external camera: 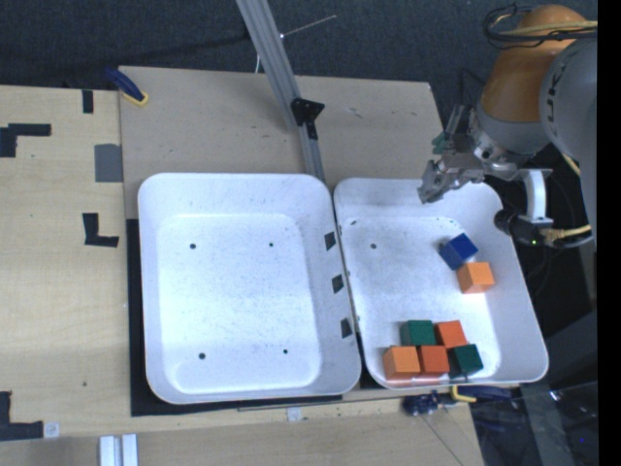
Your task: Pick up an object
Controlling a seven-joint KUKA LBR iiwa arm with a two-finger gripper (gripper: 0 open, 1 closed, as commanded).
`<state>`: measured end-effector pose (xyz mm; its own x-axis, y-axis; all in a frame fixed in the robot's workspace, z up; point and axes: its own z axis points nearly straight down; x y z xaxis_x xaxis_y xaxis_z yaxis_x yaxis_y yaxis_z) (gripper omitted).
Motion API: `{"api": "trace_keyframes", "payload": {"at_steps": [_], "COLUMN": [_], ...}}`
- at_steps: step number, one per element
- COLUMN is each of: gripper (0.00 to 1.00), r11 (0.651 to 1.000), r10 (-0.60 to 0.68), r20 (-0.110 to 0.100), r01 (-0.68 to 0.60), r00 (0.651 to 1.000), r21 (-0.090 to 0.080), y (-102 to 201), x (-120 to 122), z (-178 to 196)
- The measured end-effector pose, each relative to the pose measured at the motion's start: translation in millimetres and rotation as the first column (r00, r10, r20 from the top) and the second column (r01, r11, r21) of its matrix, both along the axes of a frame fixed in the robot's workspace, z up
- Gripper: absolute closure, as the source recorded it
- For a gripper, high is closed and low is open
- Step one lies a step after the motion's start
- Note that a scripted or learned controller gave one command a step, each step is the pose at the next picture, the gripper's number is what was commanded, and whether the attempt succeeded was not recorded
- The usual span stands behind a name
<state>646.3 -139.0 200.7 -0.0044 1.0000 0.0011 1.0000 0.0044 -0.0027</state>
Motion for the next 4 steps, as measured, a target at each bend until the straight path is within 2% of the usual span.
{"api": "trace_keyframes", "payload": {"at_steps": [2, 3, 4], "gripper": [1.0, 1.0, 1.0], "r11": [1.0, 1.0, 1.0], "r10": [0.002, 0.003, 0.002], "r20": [0.0, 0.0, -0.001], "r01": [-0.002, -0.003, -0.002], "r00": [1.0, 1.0, 1.0], "r21": [0.001, 0.001, 0.0], "y": [98.8, 154.0, 203.7], "x": [-38.8, -44.2, -62.7], "z": [25.7, 22.8, 14.5]}}
